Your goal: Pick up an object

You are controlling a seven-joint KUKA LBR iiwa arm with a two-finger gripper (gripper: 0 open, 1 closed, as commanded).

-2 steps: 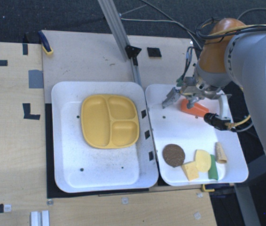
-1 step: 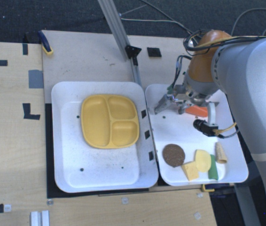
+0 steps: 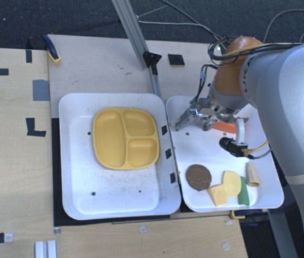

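My gripper (image 3: 193, 118) hangs over the upper left part of the right bin (image 3: 273, 198), close to the divider between the two bins. Just right of it, an orange-red object (image 3: 226, 127) lies partly hidden under the wrist. Nothing visibly sits in the gripper. At the near end of the same bin lie a round brown patty (image 3: 198, 177), two yellow pieces (image 3: 231, 183) (image 3: 217, 194), a green piece (image 3: 243, 195) and a tan cone-like piece (image 3: 252, 174). They all lie well below the gripper.
The left bin (image 3: 71, 160) holds a yellow divided plate (image 3: 125, 137). A slanted metal pole (image 3: 132, 23) rises behind the bins. The grey arm (image 3: 281, 101) covers the right bin's far right side.
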